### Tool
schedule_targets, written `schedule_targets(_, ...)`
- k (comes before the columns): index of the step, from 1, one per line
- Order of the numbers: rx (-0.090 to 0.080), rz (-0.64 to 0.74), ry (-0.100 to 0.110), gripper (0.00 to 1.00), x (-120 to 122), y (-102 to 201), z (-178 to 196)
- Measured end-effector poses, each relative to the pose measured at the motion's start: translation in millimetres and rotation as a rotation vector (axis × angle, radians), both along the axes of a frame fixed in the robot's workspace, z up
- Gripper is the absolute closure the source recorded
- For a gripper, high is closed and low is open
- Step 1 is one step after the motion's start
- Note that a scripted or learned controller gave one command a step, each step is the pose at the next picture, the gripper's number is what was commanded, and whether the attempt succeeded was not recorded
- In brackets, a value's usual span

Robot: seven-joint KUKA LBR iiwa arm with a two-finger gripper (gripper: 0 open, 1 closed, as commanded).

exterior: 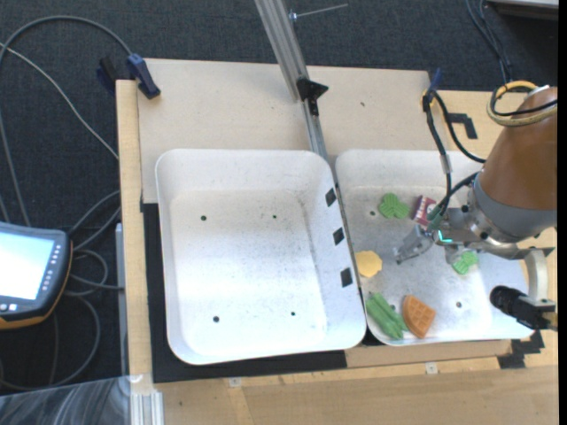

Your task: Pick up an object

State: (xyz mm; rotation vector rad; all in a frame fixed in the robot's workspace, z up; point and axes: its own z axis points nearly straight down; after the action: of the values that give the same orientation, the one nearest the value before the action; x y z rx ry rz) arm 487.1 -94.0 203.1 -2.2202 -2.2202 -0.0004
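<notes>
While the gripper (409, 252) hangs low at middle right of the frame, I cannot tell its jaws' state. Beside it in the right bin (390, 159) lies a yellow piece (368, 263), apart from it.

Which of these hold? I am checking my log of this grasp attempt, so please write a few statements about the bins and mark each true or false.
1. The toys lie in the right bin. True.
2. The yellow toy sits near that bin's left wall. True.
3. The orange toy lies at the bin's far edge. False: it lies near the front edge, beside a long green toy.
4. The gripper hangs over the left bin. False: it is over the right bin.
5. The arm comes in from the left of the view. False: from the right.
</notes>
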Motion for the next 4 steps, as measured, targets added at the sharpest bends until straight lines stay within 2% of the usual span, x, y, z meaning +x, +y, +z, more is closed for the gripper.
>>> schedule_targets(2,0.002,-0.001,0.007,0.0,-3,-6,-113)
schedule_targets(3,0.001,-0.001,-0.001,1.0,-2,-6,-99)
schedule_targets(4,-0.003,0.002,-0.008,1.0,7,-9,-38)
